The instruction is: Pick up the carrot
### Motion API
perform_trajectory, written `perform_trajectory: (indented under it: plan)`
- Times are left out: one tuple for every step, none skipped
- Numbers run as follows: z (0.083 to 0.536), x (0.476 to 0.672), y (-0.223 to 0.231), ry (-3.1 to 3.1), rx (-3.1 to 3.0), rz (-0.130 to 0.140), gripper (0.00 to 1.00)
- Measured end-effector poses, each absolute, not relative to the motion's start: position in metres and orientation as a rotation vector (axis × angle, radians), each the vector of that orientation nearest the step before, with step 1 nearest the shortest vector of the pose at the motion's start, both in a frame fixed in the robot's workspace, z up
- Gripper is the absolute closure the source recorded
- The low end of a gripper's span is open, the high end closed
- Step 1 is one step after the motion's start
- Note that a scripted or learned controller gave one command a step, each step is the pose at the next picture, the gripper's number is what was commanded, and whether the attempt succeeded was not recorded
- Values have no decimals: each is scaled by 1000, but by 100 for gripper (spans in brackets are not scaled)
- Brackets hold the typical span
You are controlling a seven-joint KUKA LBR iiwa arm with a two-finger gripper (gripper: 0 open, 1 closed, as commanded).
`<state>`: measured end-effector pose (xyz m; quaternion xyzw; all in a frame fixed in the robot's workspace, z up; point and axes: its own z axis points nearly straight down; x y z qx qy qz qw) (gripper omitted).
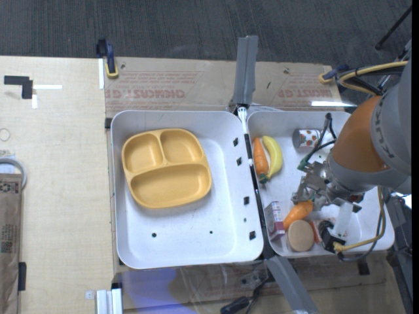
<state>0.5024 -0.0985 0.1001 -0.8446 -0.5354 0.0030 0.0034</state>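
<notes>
Landmark: the banana [273, 154] in the right bin [387, 239].

Carrot [260, 157] touching the banana's left side, lengthwise along the bin's left wall, stem end pointing away from the camera. Well clear of the hand [313, 190], which hangs down and to the right of the banana, over the bin's middle. State of the hand: cannot tell, hidden under wrist and cables.

Below the banana, a second orange piece [298, 212], beside a round tan thing [300, 235]. Right of the banana, a small patterned can [306, 138] on its side. Far left of the banana, in the left bin [124, 241], a yellow divided plate [167, 167]. Both bins on the bench [52, 195].
</notes>
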Motion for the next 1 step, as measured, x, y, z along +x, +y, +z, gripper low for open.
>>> perform_trajectory:
  plan:
    - [284, 509, -61, -1193, -2907, 7, 100]
